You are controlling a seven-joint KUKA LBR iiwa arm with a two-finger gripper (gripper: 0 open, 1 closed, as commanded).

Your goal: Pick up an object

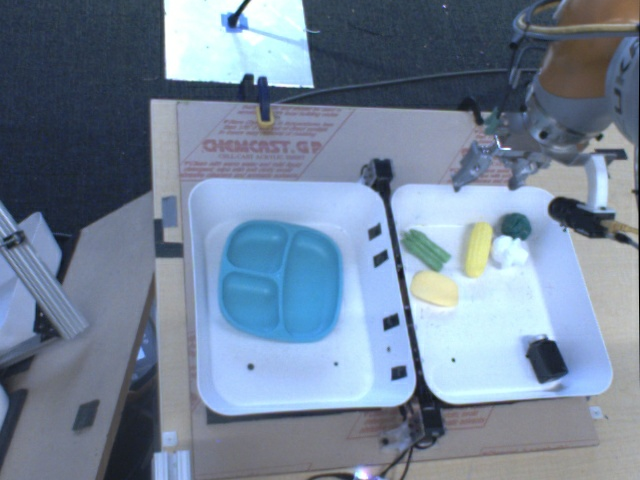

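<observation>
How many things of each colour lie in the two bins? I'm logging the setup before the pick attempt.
Yellow: 2, the corn cob and the lemon-shaped piece
Green: 2, the bean pods and the dark green piece
White: 1, the white piece
Black: 1, the black block
Blue: 1, the divided plate
Total: 7

The worktop [120, 268] carries a printed board [300, 138]; on it sit two white bins [215, 368] [580, 298], touching side by side.

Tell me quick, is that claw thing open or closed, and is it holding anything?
Gripper: open, holding nothing, above the right bin's far edge.
</observation>
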